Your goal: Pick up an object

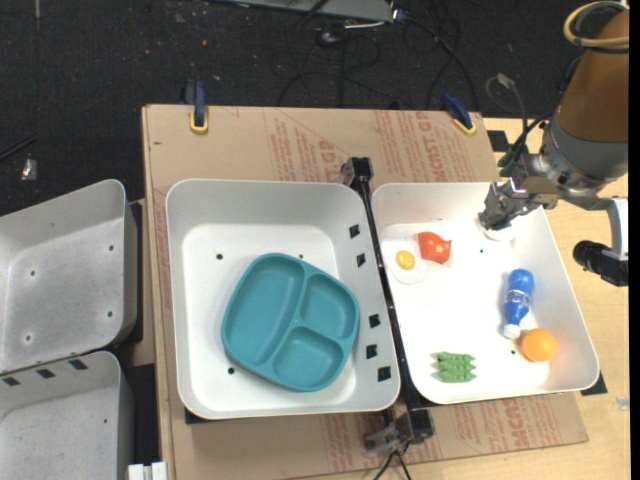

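My gripper (497, 216) hangs over the far right part of the right bin (560, 258), above bare floor. Its fingers look close together with nothing visible between them. In that bin lie a red piece (434, 247) and a fried egg toy (405, 262) to the gripper's left. A blue bottle (517, 301) and an orange ball (538, 344) sit nearer the front right. A green pea pod (455, 367) lies by the front wall.
The left bin (190, 268) holds a teal divided plate (290, 321). A black divider (372, 268) runs between the bins. Two clamps (198, 106) hold the cardboard base at the back. White panels (60, 268) lie to the far left.
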`<action>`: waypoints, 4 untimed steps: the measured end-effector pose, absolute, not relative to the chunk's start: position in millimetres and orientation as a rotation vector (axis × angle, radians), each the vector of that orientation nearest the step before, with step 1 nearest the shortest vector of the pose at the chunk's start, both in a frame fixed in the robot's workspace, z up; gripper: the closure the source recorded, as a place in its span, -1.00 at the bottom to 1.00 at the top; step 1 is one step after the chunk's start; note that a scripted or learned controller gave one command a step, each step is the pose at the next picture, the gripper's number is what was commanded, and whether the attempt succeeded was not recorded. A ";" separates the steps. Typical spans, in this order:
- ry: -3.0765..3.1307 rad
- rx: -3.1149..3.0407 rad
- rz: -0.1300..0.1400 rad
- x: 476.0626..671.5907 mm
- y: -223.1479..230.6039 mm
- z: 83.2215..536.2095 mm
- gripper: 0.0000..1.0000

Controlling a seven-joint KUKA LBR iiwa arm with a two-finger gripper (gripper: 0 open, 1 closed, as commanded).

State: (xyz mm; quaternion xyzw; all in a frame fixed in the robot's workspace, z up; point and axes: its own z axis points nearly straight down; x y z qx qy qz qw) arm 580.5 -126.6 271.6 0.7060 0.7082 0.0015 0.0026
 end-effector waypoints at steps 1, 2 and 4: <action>2.231 2.214 0.000 577.9 -67.1 257.9 1.00; 2.231 2.216 -0.001 565.1 -24.7 252.7 1.00; 2.232 2.214 -0.002 547.7 81.5 248.6 1.00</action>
